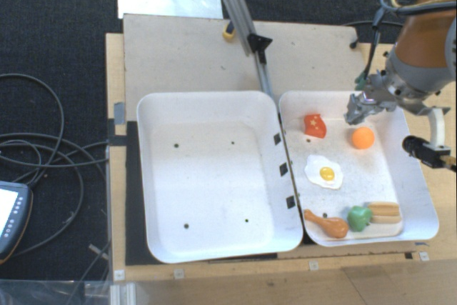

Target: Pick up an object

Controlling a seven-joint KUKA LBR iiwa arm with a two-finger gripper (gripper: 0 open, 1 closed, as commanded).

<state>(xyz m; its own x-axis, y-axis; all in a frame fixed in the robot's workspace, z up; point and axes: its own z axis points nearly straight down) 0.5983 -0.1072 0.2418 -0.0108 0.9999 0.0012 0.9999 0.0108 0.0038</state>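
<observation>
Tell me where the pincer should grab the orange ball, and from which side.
Grip the orange ball across its middle, coming straight down from above. It is round and lies apart from the other toys, so any width works. The pincer hangs just above it.

hand above orange ball, right bin

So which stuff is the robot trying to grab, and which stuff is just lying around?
For the job:
- the hand, above the right bin
- orange ball
- red toy
- fried egg
- chicken drumstick
- green toy
- hot dog

Just lying about:
- left bin
- black cables on the floor
- tablet
- metal pole
</observation>
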